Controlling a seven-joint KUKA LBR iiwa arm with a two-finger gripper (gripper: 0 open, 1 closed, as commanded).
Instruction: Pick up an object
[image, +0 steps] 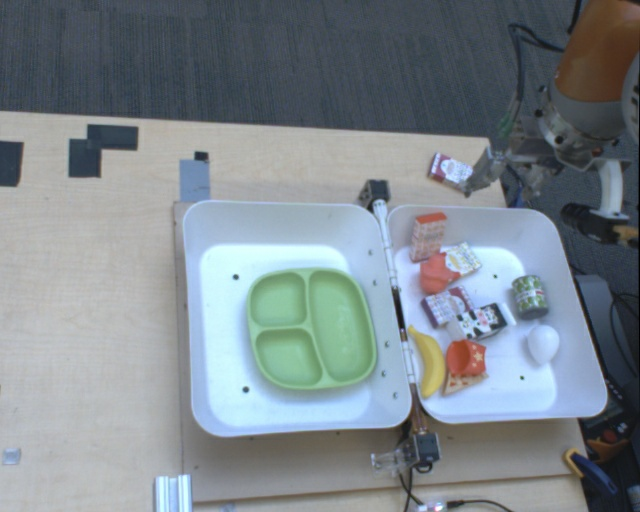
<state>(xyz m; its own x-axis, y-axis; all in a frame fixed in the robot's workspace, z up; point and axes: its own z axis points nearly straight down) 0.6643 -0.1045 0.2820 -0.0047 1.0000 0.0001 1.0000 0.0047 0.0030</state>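
Claw (480, 172) up beyond the far rim of the right bin (578, 330), over the bare counter (90, 300), not over the heap. Right at its tip, a small red-and-white packet (450, 170), touching or nearly touching the claw. Hard to say at this slant and size whether gripped, merely beside it, or lying on the counter underneath; likewise cannot tell how far open the claw is.

Remaining candidates crowded in the right bin: a red carton (429, 236) at the far side, a banana (431, 364) along the near left wall, a green can (528, 295) and a white egg-shaped piece (542, 343) toward the right, with small printed packs jumbled between. In the left bin (200, 300), a green divided tray (310, 328), well apart from the claw.

Judged step: either the carry after a grasp, if the packet is truly caught, or a pause away from the bin with a grasp not yet made.

Next move, if caught: hold the grip firm and keep the packet clear of the bin rim. If not: back over the right bin, pick a piece standing apart, such as the can or the egg shape, and descend squarely on it.
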